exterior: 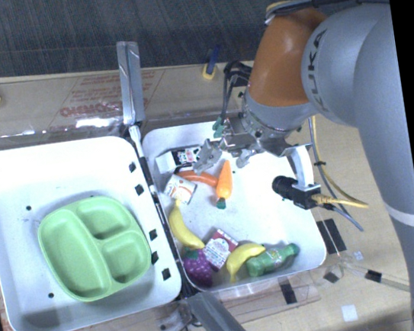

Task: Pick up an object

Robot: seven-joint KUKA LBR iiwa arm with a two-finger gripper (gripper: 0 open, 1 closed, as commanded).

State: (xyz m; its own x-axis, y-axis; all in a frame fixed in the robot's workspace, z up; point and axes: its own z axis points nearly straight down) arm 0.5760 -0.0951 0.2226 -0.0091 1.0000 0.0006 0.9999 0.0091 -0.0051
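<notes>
Camera view, and we start right at the gripper (224,149), hanging over the back half of the right bin (306,250), its metal fingers pointed down toward the toy carrot (223,181). Open, closed, or already on something? I cannot tell from up here; the wrist hardware crowds the tips and nothing reads clearly between them. The carrot lies tilted just below and in front of the tips, orange body with a green end toward the near side, and a second orange piece (196,177) stretches off to its left toward a small white packet (181,191). Behind them, against the back wall, sits a small dark-labelled box (187,156). Further out along the divider there's a yellow banana (183,228), then a cluster at the near wall: purple grapes (197,267), a red and white packet (218,249), a second banana (244,257) and a green bottle (272,260). Over in the left bin (4,253) a green divided tray (96,247) sits alone. My read: the carrot is the closest candidate, and the way to do this well is to come straight down across its narrow width, fingers straddling the body rather than its tapered end, staying off the neighbouring orange piece. The risk, I'd say, is the smooth taper squirting out as the fingers close, so a centred, square approach matters before any lift.
</notes>
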